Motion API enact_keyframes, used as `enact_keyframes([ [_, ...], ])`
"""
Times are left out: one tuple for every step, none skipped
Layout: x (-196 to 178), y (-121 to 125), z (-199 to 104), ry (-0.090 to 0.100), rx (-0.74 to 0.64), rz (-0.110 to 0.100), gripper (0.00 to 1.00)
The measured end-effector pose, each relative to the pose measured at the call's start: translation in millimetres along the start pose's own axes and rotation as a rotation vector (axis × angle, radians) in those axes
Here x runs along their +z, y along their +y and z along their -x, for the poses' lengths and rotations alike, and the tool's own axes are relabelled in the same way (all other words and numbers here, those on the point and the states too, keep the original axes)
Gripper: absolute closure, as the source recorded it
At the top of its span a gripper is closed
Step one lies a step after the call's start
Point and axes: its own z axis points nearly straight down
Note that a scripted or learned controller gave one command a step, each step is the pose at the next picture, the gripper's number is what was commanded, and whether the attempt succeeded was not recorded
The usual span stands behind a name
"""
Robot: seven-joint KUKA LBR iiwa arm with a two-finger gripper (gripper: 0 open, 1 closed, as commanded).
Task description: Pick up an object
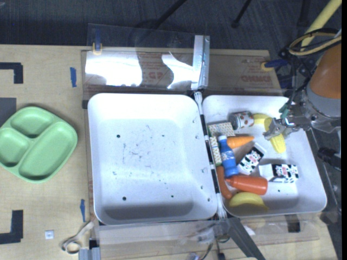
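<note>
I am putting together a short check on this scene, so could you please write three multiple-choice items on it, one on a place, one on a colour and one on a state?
1. Where do the toys lie?
A. in the right bin
B. in the left bin
C. on the green plate

2. What colour is the divided plate on the bench?
A. red
B. green
C. blue

3. How does the blue bottle rest?
A. upright on its base
B. on its side
C. hanging from the gripper

Answers: 1 A, the toys crowd the right bin under the gripper. 2 B, its three compartments are pale green. 3 B, it lies lengthwise among the toys beside the carrot.
</note>
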Motion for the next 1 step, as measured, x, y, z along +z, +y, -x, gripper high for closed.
enact_keyframes([
  [-46.2, 21.1, -49.1, -0.001, -0.147, 0.001, 1.00],
])
